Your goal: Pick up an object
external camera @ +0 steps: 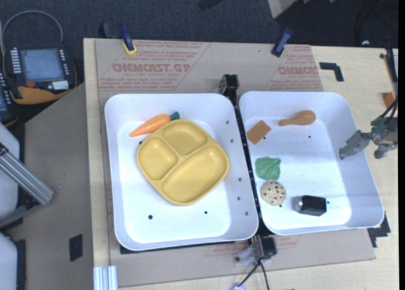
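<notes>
My gripper (pixel 368 148) reaches in at the right rim of the right bin (pixel 329 108). Its two grey fingers stand apart, open, with nothing between them. The right bin holds a tan drumstick (pixel 299 118) at the back, a brown square cracker (pixel 258 132), a green leaf (pixel 268 168), a speckled cookie (pixel 273 192) and a small black block (pixel 310 205) near the front. The block and the drumstick are the closest to the gripper, and each lies well apart from it.
The left bin (pixel 126 206) holds a yellow divided plate (pixel 182 161) and an orange carrot (pixel 150 125) at its back left. A black divider (pixel 239 132) runs between the bins. Blue clamps (pixel 128 39) sit on the bench's far edge.
</notes>
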`<state>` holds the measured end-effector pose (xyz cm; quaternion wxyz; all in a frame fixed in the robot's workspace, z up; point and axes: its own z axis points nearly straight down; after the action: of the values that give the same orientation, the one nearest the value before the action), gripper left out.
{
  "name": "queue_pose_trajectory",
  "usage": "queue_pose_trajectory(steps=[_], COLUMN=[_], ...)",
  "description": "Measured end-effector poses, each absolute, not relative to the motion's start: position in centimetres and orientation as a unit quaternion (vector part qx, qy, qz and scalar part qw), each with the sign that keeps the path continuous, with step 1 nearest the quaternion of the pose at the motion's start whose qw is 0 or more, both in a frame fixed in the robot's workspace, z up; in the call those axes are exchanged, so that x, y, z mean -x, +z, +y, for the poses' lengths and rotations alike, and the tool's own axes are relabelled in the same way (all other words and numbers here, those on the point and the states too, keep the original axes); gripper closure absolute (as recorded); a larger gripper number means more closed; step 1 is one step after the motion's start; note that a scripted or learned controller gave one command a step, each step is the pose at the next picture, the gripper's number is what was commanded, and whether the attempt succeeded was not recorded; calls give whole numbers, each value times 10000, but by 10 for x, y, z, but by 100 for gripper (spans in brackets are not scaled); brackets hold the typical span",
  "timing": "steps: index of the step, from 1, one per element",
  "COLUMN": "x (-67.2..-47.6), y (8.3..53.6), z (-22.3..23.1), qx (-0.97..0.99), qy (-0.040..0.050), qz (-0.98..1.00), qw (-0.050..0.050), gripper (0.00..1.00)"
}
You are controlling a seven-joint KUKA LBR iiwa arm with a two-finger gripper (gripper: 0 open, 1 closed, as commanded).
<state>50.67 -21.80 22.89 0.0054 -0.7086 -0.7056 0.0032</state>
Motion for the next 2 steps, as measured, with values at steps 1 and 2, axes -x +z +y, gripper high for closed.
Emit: queue_pose_trajectory(steps=[1, 2], x=[-510, -517], y=[235, 185], z=[-217, -210], qx=[7071, 7067], qy=[2, 11], qz=[-7072, -7075], qw=[-4, 33], gripper=[0, 0])
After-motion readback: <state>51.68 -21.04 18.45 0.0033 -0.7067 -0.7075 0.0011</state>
